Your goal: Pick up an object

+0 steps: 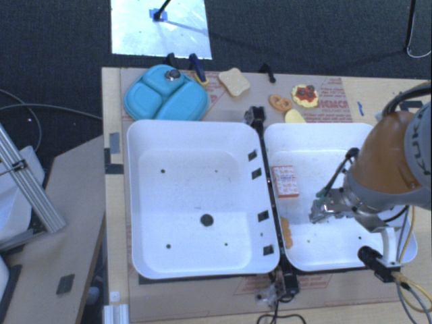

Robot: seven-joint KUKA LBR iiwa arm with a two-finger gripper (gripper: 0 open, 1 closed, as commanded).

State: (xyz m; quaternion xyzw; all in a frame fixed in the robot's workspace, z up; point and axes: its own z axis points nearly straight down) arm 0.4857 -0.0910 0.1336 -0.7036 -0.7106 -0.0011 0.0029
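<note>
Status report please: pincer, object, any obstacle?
Pincer low in right bin, nothing seen between fingers. Small red-white box lies left of it, apart. Path looks free.

One fixed camera above the counter (223, 90) — looks down at a slant, moderately near, both bins (196, 140) framed.

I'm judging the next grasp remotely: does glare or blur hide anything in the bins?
Camera view: the white bins are brightly lit and slightly washed out, yet the small box and the orange piece stay readable; the hand looks dark and a little soft, its shape hard to resolve; the shiny sheet behind the bench shows glare.
</note>
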